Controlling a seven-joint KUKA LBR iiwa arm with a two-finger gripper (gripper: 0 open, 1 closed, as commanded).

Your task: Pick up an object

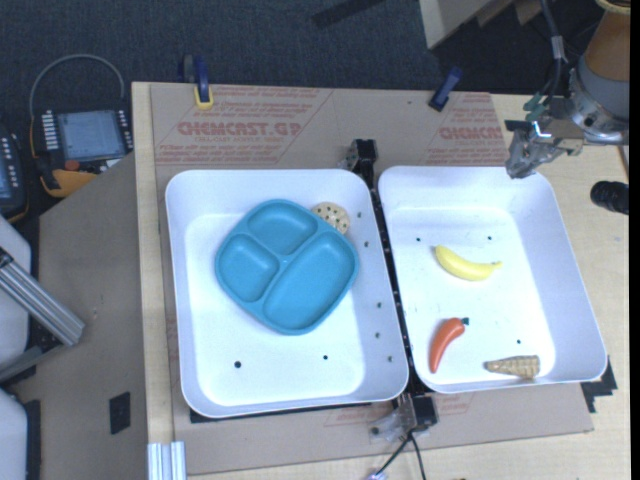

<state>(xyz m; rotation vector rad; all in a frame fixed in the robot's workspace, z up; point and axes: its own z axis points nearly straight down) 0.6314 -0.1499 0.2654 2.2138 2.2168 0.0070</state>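
Gripper (522,164) hangs at far right corner of right bin (570,258), above its rim, holding nothing; we can't tell its finger state. In right bin we see banana (466,264), red pepper (447,342) & cone-shaped item (513,367) near front wall. Left bin (200,298) has blue divided plate (288,265) w/ cookie (331,215) touching its far edge.

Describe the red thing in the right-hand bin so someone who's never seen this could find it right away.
Look in the right bin, toward its near edge. The red chili pepper lies below the yellow banana and left of the tan cone. It is the only red item, with a small dark stem.
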